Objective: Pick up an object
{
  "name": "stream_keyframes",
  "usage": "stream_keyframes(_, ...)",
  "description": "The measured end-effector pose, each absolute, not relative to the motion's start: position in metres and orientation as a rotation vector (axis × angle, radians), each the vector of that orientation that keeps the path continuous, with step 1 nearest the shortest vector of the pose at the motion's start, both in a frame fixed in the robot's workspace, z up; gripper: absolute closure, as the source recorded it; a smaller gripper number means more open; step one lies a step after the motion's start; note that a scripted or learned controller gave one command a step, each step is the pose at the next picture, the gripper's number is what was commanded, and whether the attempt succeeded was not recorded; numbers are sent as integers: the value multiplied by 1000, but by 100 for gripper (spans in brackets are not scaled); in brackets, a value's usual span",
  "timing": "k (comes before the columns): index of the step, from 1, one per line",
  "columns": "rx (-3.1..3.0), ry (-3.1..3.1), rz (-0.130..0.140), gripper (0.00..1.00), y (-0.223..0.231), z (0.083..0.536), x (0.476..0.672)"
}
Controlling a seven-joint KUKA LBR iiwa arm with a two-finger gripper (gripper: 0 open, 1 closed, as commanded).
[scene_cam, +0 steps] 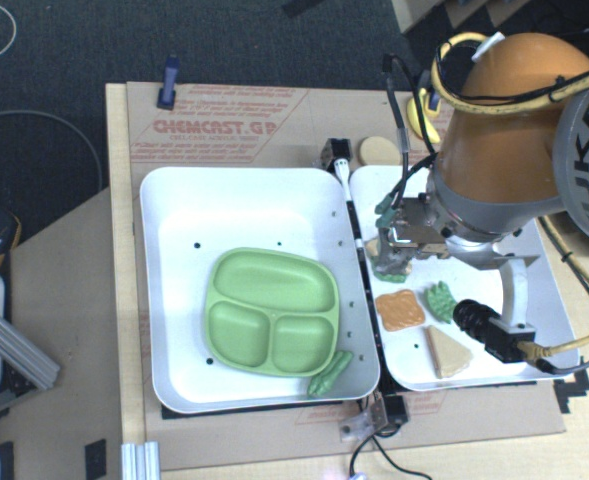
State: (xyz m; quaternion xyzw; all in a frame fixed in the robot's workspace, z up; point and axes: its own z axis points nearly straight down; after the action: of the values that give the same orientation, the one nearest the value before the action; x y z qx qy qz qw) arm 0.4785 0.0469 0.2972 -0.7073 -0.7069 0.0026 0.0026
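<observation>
**Gripper low in the right bin, reaching for a pick**

The grey arm with its broad orange band comes in from the right and hangs over the right-hand shallow white bin. Its two-finger gripper sits low near that bin's left wall, just above a small pale-green item that lies against the wall. Whether the fingers are spread or pressed together I cannot tell — the wrist body and cables hide them, and nothing is plainly seen between them.

Loose in the same bin, just below the gripper, lie an orange-brown toast-like slab, a small green leafy toy piece beside it, and a pale beige wedge nearer the front edge. A black cylindrical part on the arm's cabling hangs over the bin between the leafy piece and the wedge.

The left-hand shallow white bin holds a light-green divided plastic plate with three compartments, and a small green pod-shaped piece resting at the plate's lower right rim.

My reading is that the task is at the reach-and-descend step: the gripper is over a candidate but no grasp is shown. The next move calls for settling squarely over one piece — likely the pale-green item by the wall — closing on it, then lifting straight up. The nearness of the wall may leave little room for one finger, so a slip is a fair risk.
</observation>
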Motion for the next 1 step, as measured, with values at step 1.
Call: stream_keyframes(1,-2226,-2234,-29,100,59,459,481)
